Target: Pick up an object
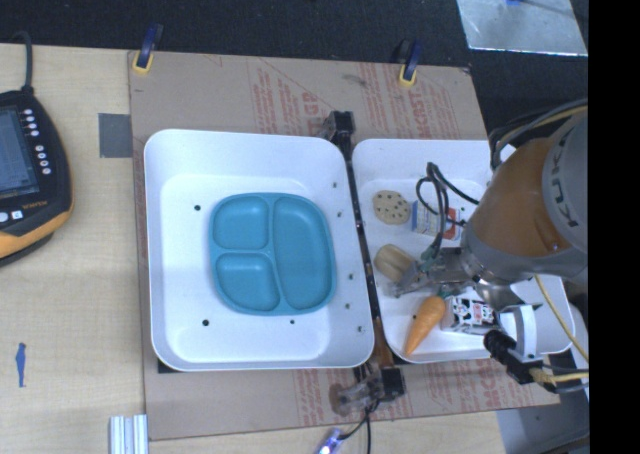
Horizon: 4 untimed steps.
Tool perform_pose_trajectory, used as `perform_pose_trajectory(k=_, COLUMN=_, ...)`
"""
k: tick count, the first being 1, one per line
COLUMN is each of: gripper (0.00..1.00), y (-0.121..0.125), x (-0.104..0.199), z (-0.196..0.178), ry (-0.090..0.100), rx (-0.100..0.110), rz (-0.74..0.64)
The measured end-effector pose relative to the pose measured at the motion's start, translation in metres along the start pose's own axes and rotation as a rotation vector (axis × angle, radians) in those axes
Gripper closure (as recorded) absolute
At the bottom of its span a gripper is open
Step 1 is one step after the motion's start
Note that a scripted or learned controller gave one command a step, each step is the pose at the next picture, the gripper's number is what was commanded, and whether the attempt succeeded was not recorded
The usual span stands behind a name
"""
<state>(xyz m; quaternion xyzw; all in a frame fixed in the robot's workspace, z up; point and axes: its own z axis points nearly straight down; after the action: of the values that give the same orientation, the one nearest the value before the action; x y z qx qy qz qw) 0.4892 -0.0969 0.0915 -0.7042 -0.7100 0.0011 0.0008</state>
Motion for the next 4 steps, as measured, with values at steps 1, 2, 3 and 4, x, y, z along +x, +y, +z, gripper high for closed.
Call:
perform_pose_trajectory(k=1, gripper=0.00, y=0.068, x=-0.023, z=0.000, ry=0.001, rx=-0.001, rz=0.005)
perform_pose_trajectory(k=2, gripper=0.00, y=0.085, x=-0.002, z=-0.003, ry=0.002, rx=-0.001, rz=0.005)
perform_pose_trajectory(k=3, gripper=0.00, y=0.090, x=-0.002, z=-0.001, ry=0.001, rx=-0.002, rz=0.003)
perform_pose_trajectory(k=4, gripper=0.00, y=0.124, x=0.001, z=-0.001, ry=0.002, rx=0.000, rz=0.005)
